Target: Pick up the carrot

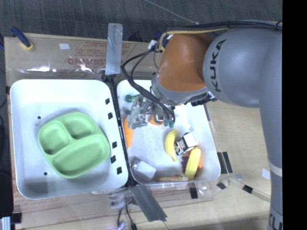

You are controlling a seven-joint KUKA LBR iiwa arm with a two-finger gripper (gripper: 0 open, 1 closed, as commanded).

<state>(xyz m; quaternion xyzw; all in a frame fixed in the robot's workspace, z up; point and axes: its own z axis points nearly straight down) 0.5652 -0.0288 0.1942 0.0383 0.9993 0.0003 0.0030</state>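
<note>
**Q:** Containers and contents, left to right?

**A:** Left bin (19, 109): one green plate (73, 143) with three compartments is logged. Right bin (148, 150): carrot (127, 135), banana (170, 145), a small black-and-white box (186, 142) and a yellow corn cob (193, 161) are logged. A pale grey item (144, 169) is noted near the front wall.

**Q:** Position of the carrot?

**A:** It is recorded lying flat against the right bin's left wall, on the side nearest the left bin. The gripper (139, 118) is seen just to the right of its upper end. Contact cannot be confirmed.

**Q:** Claw state?

**A:** It cannot be told. The claw is viewed from above and is crowded by cables and the wrist.

**Q:** Hidden or unclear?

**A:** The right bin's rear part is covered by the arm (230, 71). A small orange patch (156, 120) beside the gripper is not identified. The carrot's upper end is partly masked.

**Q:** Orientation of the carrot?

**A:** The long axis is aligned with the wall, running from the bin's rear toward its front. Which end is the tip cannot be resolved.
</note>
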